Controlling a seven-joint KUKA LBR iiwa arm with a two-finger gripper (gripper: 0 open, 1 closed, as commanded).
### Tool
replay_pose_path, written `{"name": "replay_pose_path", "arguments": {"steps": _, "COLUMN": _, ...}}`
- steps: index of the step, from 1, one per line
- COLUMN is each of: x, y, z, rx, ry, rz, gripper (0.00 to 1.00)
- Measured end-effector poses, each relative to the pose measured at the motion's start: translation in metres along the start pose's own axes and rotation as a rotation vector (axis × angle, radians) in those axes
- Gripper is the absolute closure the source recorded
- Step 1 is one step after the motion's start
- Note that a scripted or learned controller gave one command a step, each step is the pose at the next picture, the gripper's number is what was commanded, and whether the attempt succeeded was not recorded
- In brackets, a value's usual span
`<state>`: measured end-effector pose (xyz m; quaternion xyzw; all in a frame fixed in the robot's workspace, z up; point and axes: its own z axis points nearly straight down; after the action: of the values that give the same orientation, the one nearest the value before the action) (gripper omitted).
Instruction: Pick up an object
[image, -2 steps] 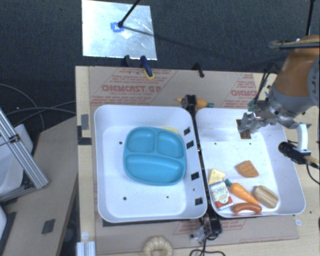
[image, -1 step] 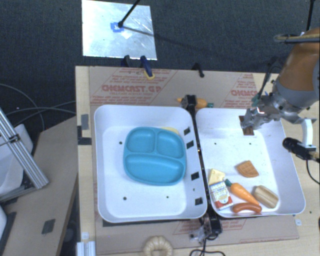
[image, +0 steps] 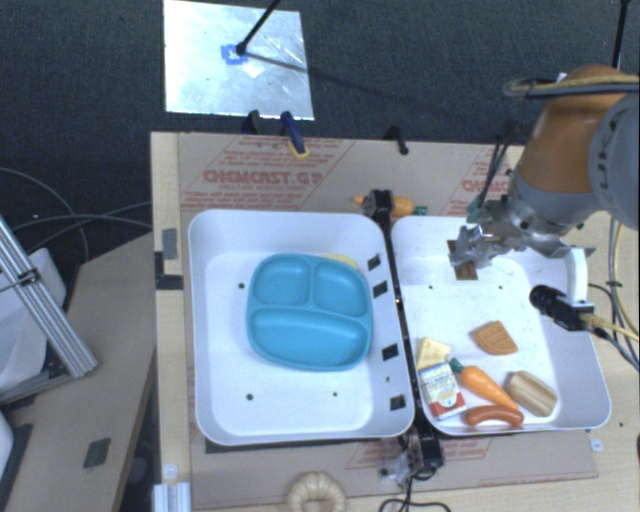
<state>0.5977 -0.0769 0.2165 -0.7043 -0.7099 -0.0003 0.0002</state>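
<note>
Bins (image: 215, 330): two, white, side by side on the worktop.
Blue divided plate (image: 308, 310): one, left bin.
Food items (image: 478, 380): six, right bin.
Hand (image: 468, 250): over right bin; grip cannot be told.

A single fixed camera looks down at a slant from above the table (image: 330, 165), far enough back to take in both white bins (image: 215, 400), the table's far edge and dark floor beyond

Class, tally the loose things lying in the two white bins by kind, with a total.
Divided blue plate: 1
Toy foods: 6 (bread slice, cheese wedge, small carton, carrot, sausage, bread roll)
Total: 7
</note>
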Motion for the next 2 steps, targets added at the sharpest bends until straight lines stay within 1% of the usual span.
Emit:
{"name": "replay_pose_path", "arguments": {"steps": 1, "x": 0.058, "y": -0.010, "z": -0.012, "rx": -0.001, "ry": 0.002, "rz": -0.003, "gripper": 1.00}}
{"name": "replay_pose_path", "arguments": {"steps": 2, "x": 0.113, "y": -0.021, "z": -0.001, "rx": 0.001, "ry": 0.002, "rz": -0.002, "gripper": 1.00}}
